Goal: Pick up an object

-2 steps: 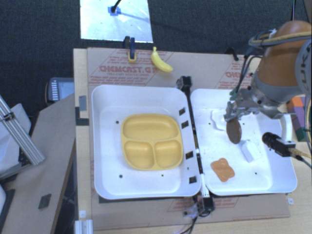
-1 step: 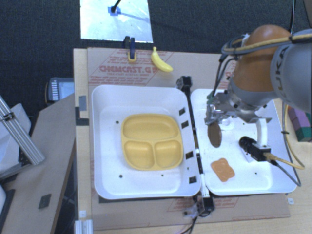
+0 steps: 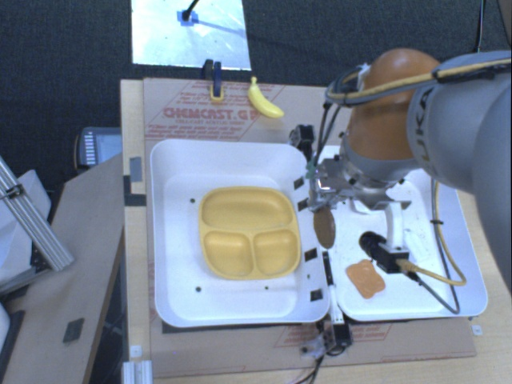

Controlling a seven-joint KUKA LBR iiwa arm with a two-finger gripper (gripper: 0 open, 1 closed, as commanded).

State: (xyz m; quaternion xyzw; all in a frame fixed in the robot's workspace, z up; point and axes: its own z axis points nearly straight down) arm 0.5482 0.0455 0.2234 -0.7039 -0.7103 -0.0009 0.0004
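Observation:
My gripper hangs over the left edge of the right bin, fingers pointing down. A flat brown oval piece hangs from the fingertips with its top between them, over the rim between the two bins. An orange lumpy piece lies on the right bin's floor, in front of and to the right of the gripper. A yellow divided plate lies in the middle of the left bin.
A yellow banana lies on the cardboard behind the bins, beside a black and yellow clamp. The grey arm with its orange band covers the right bin's far part.

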